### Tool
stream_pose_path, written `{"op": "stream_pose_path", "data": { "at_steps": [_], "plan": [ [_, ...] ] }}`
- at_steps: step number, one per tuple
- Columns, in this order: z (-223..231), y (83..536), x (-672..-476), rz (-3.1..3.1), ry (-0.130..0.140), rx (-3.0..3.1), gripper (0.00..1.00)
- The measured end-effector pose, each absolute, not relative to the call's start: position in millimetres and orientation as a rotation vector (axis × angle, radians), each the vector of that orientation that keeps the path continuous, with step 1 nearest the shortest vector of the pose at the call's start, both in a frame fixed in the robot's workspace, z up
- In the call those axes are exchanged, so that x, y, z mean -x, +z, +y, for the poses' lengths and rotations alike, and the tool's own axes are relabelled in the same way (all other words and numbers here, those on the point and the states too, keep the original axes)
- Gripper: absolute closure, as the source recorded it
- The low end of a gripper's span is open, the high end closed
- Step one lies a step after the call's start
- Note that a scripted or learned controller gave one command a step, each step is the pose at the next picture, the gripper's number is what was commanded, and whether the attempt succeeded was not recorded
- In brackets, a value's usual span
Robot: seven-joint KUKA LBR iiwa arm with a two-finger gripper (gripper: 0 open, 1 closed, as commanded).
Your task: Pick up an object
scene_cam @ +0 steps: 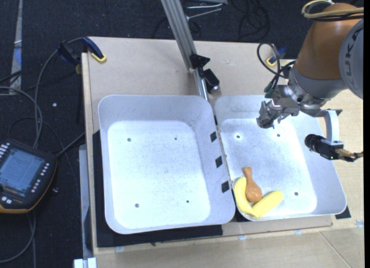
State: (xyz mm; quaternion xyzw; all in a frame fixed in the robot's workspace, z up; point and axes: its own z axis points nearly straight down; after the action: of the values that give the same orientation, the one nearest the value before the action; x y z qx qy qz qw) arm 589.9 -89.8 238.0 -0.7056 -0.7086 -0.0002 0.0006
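A yellow banana (258, 203) lies in the near left corner of the right bin (300, 163). A small tan-orange, pear-shaped object (251, 187) rests on top of it. My gripper (266, 119) hangs over the far part of the right bin, well back from both objects. Nothing shows beneath it but the bin floor.
The left bin (156, 163) sits beside the right one, with black clips along the shared wall. A slanted metal post (185, 36) rises behind the bins. A yellow-and-blue clamp (92, 50) sits at the bench's far left corner, and a teach pendant (20, 174) lies off the bench at left.
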Motion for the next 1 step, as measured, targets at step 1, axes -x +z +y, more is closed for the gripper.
{"op": "stream_pose_path", "data": {
  "at_steps": [1],
  "plan": [
    [-43.5,242.0,-595.2,-2.226,-0.001,2.216,1.00]
  ]
}}
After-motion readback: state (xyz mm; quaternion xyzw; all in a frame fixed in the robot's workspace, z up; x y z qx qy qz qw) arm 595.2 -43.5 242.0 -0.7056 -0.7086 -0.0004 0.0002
